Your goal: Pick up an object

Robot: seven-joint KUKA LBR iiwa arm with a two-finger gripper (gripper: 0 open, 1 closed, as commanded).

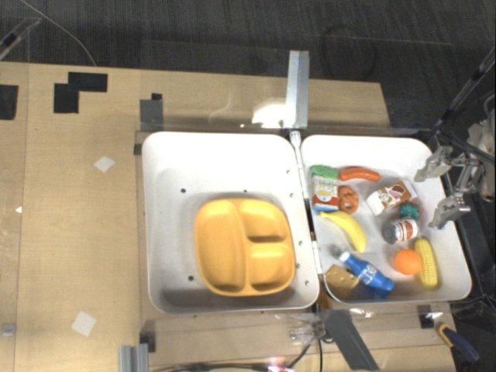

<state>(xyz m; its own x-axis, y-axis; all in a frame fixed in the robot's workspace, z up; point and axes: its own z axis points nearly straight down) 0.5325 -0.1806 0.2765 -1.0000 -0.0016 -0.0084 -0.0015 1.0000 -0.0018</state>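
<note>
The gripper (438, 191) was seen at the right rim of the right bin (387, 144), reached in from the right. Its two fingers (428, 167) were spread well apart, one nearer the far side and one nearer the near side of the bin. Nothing was held between them, and no object was seen to be touched by them. The nearest objects, a carton (390, 197) and a can (403, 229), lay to the left of the gripper and apart from it.

All the loose objects were gathered in the right bin. A sausage (360, 174) lay near the far wall, with a green packet (324, 180) beside it at the left wall. A banana (346, 229) was laid at a slant in the middle. A blue bottle (368, 275) lay on its side by the near wall, touching a brown piece (339, 280). An orange (408, 263) and a corn cob (426, 262) were set side by side at the near right corner, touching or nearly so.

In the left bin (225, 149) a yellow divided plate (244, 246) was laid flat. Both bins were borne by a wooden bench (70, 231).
</note>
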